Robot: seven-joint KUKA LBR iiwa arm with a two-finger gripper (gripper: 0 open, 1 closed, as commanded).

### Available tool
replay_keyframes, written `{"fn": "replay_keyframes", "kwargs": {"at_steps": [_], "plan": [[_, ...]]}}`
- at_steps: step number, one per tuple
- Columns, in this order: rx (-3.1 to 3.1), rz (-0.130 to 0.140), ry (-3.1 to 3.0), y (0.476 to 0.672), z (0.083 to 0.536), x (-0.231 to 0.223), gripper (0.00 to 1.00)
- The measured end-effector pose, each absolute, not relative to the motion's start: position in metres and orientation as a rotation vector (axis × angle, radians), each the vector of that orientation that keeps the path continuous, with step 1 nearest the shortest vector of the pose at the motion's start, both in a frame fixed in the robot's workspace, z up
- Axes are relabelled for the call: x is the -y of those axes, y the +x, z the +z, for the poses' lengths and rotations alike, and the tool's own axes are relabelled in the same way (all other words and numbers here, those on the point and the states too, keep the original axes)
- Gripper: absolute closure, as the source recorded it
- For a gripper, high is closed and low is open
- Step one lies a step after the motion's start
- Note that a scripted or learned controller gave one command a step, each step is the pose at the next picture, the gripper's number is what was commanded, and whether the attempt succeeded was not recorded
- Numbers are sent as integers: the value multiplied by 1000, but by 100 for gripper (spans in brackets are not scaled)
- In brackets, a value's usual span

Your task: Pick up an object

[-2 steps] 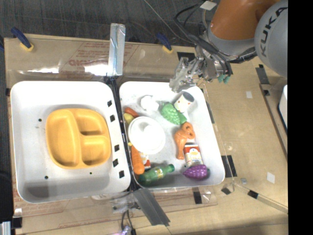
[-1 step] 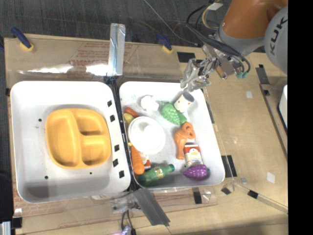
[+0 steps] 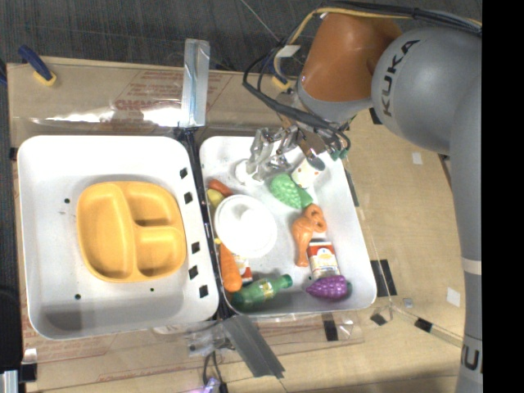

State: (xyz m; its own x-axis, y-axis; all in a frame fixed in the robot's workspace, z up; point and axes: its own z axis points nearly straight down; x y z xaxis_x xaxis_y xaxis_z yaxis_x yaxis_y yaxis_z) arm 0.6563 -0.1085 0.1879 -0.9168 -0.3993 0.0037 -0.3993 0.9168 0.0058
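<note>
My jaws (image 3: pixel 274 150) hang over the far end of the right bin (image 3: pixel 354 219), their metal fingers slightly parted, and I see nothing caught between them. Just to their right and a little nearer lies the green knobbly toy (image 3: pixel 289 191), apart from my fingertips, its long axis slanting from far-left to near-right. That seems to me the likeliest thing to take: I judge a small shift right and toward the near side, then a descent, with my fingers turned across its short width. Nearer still sit the white round lid (image 3: pixel 245 224) and the orange figure (image 3: pixel 309 229). Near the bin's front edge lie the purple grapes (image 3: pixel 328 286) and green bottle (image 3: pixel 264 290). The left bin (image 3: pixel 41 219) holds a yellow tray (image 3: pixel 131 229).
</note>
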Motion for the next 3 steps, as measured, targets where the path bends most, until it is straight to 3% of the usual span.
{"fn": "replay_keyframes", "kwargs": {"at_steps": [1, 2, 3], "plan": [[3102, 5, 554, 659, 268, 100, 100], [3092, 0, 576, 599, 266, 51, 100], [2917, 5, 1180, 614, 291, 118, 100]]}}
